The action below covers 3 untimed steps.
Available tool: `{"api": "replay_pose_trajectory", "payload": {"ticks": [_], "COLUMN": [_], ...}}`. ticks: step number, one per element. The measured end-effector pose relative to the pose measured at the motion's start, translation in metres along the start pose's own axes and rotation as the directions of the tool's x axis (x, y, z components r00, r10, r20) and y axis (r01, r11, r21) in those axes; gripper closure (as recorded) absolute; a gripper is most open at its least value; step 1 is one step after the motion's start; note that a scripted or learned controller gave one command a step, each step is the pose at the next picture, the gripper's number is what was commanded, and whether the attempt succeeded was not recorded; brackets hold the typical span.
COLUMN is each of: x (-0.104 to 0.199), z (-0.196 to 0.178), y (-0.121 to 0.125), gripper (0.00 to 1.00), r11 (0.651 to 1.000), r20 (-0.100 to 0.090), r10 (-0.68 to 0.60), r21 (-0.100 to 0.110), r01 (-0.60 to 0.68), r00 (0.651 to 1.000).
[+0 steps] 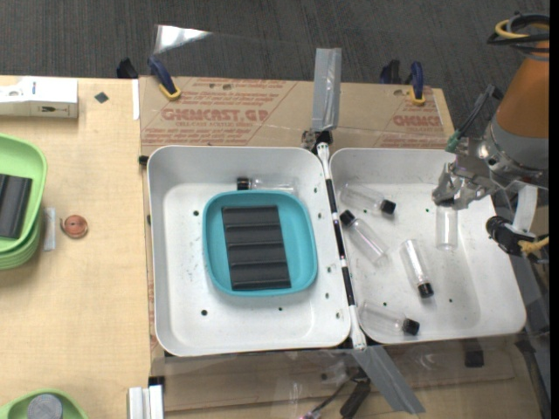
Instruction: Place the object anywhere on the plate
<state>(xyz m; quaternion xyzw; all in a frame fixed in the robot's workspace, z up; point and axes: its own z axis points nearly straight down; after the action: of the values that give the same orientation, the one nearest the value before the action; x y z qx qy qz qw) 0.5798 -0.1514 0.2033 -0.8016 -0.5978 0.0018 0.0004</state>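
Note:
A teal plate (260, 243) with a black ridged insert lies in the left bin (175, 260). Several clear vials with black caps lie in the right bin (489, 312), among them vial (369, 201), vial (363, 236) and vial (416, 267). One more clear vial (446, 228) sits upright in the picture at the right bin's upper right. My gripper (449, 195) hangs directly over that vial's top end. Whether it touches the vial is unclear. Another vial (262, 184) lies in the left bin, just behind the plate.
A further vial (395, 322) lies near the right bin's front edge. The divider rims (336, 234) run between the bins. Cardboard (227, 112) and clamps stand behind the bins. A green tray (17, 203) sits on the wooden bench at the far left.

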Motion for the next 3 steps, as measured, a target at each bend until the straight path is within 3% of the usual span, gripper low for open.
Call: {"api": "replay_pose_trajectory", "payload": {"ticks": [1,2,3], "x": [0.055,0.129,0.207], "z": [-0.026,0.013,0.013], "y": [-0.055,-0.107,-0.15], "gripper": [1.0,1.0,1.0], "r11": [0.994,0.948,0.901], "r20": [-0.001,-0.001,0.0], "r10": [-0.11,-0.319,-0.433], "r21": [0.001,0.001,0.001], "r01": [0.11,0.319,0.433], "r00": [0.994,0.948,0.901]}}
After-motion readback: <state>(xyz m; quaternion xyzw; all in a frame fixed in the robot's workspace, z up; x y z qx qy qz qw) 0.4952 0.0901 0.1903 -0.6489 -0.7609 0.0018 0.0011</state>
